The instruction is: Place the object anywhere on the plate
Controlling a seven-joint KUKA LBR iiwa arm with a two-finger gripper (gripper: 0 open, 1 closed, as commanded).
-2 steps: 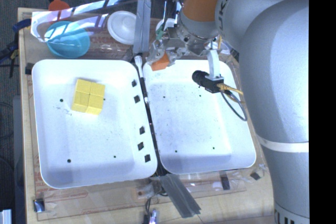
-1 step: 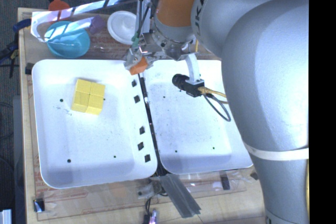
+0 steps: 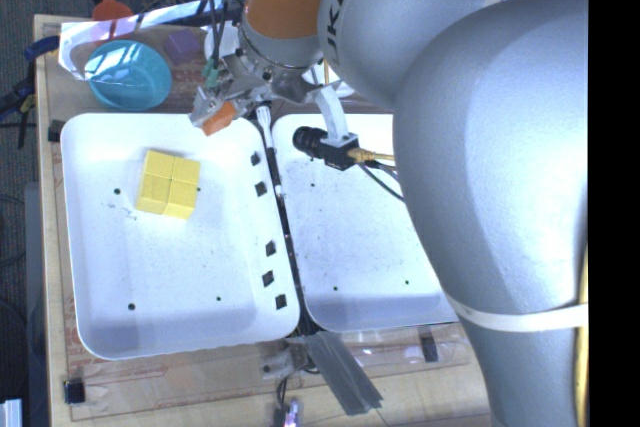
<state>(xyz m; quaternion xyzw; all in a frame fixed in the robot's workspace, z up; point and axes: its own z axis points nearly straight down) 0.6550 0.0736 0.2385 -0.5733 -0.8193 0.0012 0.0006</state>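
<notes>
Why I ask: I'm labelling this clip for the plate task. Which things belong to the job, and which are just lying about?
Job: yellow block in the left bin; gripper over that bin's far edge; blue dish behind the bin, possibly the plate.
Lying about: purple thing beside the dish; right bin.

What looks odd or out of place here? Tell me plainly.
The yellow block lies in the left bin, slightly askew to its walls, and I see no plate under it. The gripper hangs over the bin's far rim with something small and orange at its tip; what it is, I cannot tell.
</notes>
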